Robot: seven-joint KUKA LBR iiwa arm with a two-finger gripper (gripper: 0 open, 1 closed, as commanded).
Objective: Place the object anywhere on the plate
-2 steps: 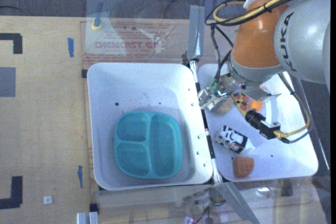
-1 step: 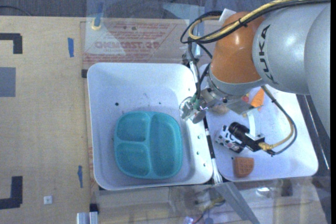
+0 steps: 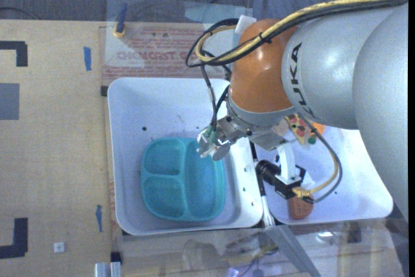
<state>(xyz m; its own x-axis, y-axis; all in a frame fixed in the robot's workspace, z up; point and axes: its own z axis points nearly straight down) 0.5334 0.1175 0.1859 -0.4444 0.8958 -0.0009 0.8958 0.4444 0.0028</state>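
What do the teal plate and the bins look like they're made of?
Plate: probably moulded plastic; even teal colour, soft sheen, rounded dividers between three compartments. Left bin and right bin: likely thin formed plastic; plain white, smooth, rounded corners and lips, though painted metal can't be ruled out.

We see two white bins side by side, the left bin and the right bin, touching along their inner walls. They sit on a tan bench marked with blue tape and black squares.
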